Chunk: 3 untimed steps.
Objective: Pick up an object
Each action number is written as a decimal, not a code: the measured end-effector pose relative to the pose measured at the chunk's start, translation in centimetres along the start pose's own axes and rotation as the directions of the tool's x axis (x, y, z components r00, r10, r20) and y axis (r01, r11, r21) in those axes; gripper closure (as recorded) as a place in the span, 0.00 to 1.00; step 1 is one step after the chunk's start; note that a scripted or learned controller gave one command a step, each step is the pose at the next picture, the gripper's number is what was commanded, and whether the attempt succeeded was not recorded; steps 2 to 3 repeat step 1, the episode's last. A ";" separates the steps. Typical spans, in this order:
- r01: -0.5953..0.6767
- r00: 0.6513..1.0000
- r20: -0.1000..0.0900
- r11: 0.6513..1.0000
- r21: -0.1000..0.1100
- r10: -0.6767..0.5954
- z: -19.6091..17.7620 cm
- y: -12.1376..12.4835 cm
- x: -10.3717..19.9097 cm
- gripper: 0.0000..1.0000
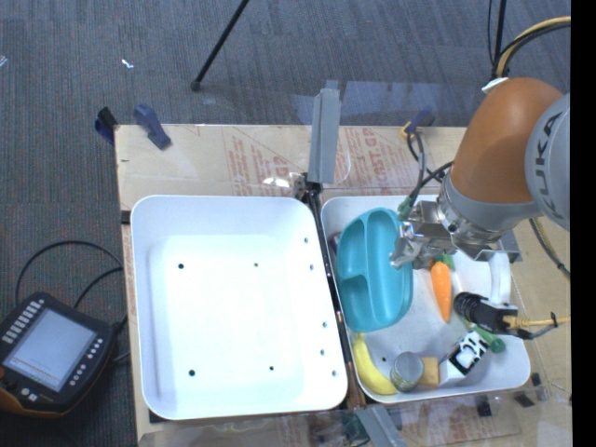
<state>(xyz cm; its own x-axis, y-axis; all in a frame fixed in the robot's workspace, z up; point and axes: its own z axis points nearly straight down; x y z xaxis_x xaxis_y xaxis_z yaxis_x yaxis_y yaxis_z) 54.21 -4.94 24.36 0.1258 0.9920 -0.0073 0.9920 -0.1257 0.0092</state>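
Gripper [410, 248] hangs over the blue dish's [372, 273] right rim, finger state impossible to tell; carrot [441, 290] just right; left bin [233, 305] lies open.

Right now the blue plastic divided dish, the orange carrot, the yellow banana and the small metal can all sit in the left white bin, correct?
Not quite. The camera view shows the blue plastic divided dish, orange carrot, yellow banana and small metal can all sitting in the right white bin, not the left.
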 end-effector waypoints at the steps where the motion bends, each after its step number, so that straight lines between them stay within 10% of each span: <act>1: -0.083 0.997 0.002 0.997 -0.001 0.083 -0.6 -3.2 3.3 1.00; 3: -0.083 0.997 0.002 0.997 -0.001 0.083 -0.6 -3.2 3.3 1.00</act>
